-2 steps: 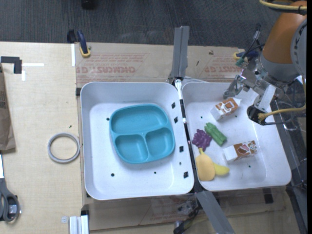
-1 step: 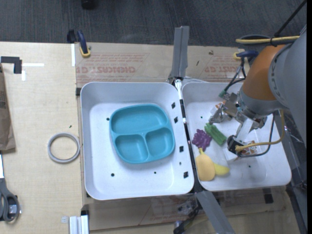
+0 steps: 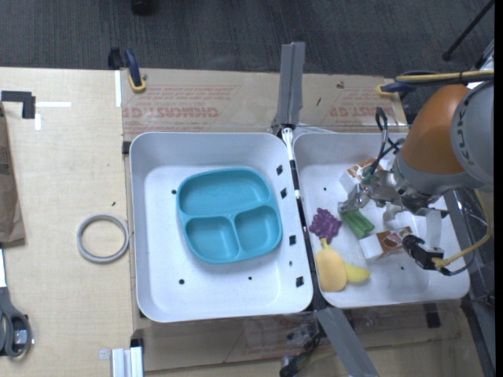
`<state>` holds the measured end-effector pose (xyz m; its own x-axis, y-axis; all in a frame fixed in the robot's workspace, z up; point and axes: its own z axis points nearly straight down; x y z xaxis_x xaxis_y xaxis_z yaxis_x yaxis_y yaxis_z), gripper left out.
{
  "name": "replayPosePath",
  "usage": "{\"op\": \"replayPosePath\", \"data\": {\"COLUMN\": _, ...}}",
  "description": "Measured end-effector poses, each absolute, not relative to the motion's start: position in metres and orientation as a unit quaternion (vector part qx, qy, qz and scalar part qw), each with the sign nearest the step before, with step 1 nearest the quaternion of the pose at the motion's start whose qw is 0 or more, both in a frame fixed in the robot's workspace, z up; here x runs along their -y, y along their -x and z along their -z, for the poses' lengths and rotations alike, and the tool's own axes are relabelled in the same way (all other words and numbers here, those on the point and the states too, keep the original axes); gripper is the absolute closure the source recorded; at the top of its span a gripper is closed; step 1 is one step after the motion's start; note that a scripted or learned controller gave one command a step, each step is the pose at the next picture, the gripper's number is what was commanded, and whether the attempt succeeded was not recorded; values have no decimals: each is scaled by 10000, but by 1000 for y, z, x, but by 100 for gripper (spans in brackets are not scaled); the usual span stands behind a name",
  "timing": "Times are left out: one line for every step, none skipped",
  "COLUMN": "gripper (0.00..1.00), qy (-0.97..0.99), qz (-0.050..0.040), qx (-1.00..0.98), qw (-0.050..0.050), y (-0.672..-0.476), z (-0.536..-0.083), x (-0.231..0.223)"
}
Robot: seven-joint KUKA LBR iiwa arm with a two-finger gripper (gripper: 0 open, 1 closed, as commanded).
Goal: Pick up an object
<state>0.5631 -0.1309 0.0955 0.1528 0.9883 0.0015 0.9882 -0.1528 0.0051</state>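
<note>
My gripper (image 3: 355, 204) is low in the right bin (image 3: 409, 285), just above a green block (image 3: 359, 224). To the left of the block lies a purple bunch of grapes (image 3: 324, 224). A yellow pear-shaped toy (image 3: 332, 269) lies at the bin's front left, with a small yellow piece (image 3: 357, 273) beside it. A brown and white carton (image 3: 384, 244) lies to the right of the green block. Behind the gripper sits a small white and orange packet (image 3: 356, 172). The wrist hides part of the bin's middle.
The left bin (image 3: 157, 281) holds a blue divided plate (image 3: 229, 214). On the bench to the left lie a grey tape ring (image 3: 102, 237) and scissors (image 3: 13, 330). A grey divider bar (image 3: 291, 85) runs back between the bins. Cables (image 3: 440, 258) trail from the wrist.
</note>
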Motion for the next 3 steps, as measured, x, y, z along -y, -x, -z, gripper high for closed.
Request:
{"op": "replayPosePath", "data": {"gripper": 100, "qy": -7609, "qz": 10, "qx": -6488, "qw": -12, "y": -560, "z": -100, "x": 132}}
{"op": "replayPosePath", "data": {"gripper": 100, "qy": -8377, "qz": 12, "qx": -5461, "qw": -9, "y": -563, "z": -91, "x": 130}}
{"op": "replayPosePath", "data": {"gripper": 100, "qy": -7931, "qz": 15, "qx": -6091, "qw": 1, "y": -583, "z": -282, "x": 101}}
